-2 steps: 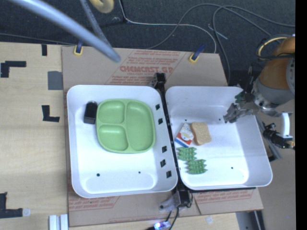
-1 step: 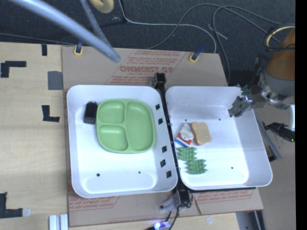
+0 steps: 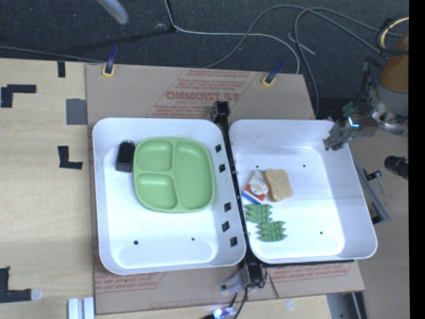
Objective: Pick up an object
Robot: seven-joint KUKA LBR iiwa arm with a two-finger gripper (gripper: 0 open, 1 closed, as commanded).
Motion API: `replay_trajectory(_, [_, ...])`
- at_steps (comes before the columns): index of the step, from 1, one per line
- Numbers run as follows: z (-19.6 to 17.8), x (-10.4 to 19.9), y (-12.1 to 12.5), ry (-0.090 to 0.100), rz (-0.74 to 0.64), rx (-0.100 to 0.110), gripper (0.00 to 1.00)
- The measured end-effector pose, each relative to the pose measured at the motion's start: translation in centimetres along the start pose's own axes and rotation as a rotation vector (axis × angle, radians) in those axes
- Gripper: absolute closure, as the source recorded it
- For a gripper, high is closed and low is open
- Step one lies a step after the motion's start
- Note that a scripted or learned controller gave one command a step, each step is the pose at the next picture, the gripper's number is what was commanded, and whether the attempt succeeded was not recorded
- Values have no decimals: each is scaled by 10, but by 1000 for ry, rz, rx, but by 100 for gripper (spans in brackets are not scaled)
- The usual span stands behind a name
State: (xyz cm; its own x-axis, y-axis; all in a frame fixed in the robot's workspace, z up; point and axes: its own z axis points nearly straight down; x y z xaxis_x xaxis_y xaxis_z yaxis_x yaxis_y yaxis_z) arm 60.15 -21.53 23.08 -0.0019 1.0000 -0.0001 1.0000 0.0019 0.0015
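While the pincer (image 3: 339, 137) hung over the right bin's (image 3: 332, 244) upper right rim, well apart from everything, its state couldn't be told. Bread slice (image 3: 277, 184), small packet (image 3: 255, 186) and 2 pea pods (image 3: 265, 222) lay untouched near that bin's left wall. Green plate (image 3: 175, 175) sat in left bin (image 3: 159, 254). Pick not started.
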Motion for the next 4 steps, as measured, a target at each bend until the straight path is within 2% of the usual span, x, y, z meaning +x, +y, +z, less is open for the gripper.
replay_trajectory(1, [-50, 1, 1, -1, 0, -3, 100])
replay_trajectory(2, [-34, 51, 11, 0, -3, 3, 100])
replay_trajectory(4, [-4, 158, 13, 0, -3, 4, 100])
